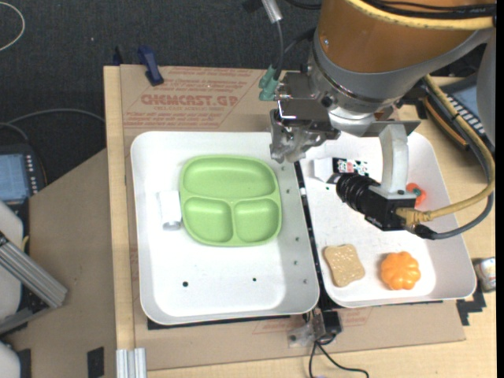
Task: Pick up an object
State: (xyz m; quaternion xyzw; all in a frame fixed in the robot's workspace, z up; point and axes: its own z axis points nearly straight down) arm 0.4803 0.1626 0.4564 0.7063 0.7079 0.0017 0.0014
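Hovering jaws (285, 150) above bin divider (300, 203)

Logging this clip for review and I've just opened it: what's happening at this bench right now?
A KUKA arm reaches in from the right, its gripper low over the seam between the two white bins, at the far edge. Nothing can be seen between its fingers. The left bin holds a green divided plate and a small white object beside it. The right bin holds a cracker-like toast piece and an orange pumpkin-shaped toy near its front edge, both untouched. No pick has been made so far.
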